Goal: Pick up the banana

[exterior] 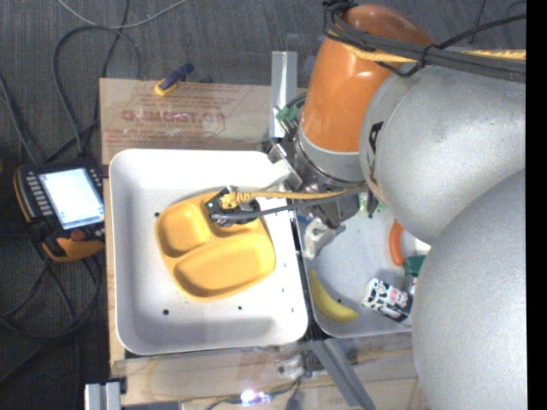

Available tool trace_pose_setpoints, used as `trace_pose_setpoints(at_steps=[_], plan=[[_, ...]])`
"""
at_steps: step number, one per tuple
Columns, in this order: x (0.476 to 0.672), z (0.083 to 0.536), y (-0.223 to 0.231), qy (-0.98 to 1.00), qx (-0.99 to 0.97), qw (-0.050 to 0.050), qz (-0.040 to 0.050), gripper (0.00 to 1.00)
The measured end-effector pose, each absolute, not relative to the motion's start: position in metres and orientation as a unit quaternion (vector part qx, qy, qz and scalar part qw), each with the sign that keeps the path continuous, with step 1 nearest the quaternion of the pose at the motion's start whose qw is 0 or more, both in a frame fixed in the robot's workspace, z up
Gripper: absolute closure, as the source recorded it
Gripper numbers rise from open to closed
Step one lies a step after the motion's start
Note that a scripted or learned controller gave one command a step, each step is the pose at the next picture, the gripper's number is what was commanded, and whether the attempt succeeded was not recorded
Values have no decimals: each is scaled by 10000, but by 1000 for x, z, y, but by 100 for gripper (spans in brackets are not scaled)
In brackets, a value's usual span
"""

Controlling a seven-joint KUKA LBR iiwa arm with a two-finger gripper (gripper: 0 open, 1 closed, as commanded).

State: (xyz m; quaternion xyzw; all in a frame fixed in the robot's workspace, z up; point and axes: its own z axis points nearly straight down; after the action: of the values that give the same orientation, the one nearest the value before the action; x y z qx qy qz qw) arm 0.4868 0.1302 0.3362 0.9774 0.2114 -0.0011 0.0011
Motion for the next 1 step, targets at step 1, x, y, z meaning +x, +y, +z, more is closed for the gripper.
trace_pose_setpoints(at_steps=[1], plan=[[481, 140, 164, 2754, 9613, 4, -48, 0]])
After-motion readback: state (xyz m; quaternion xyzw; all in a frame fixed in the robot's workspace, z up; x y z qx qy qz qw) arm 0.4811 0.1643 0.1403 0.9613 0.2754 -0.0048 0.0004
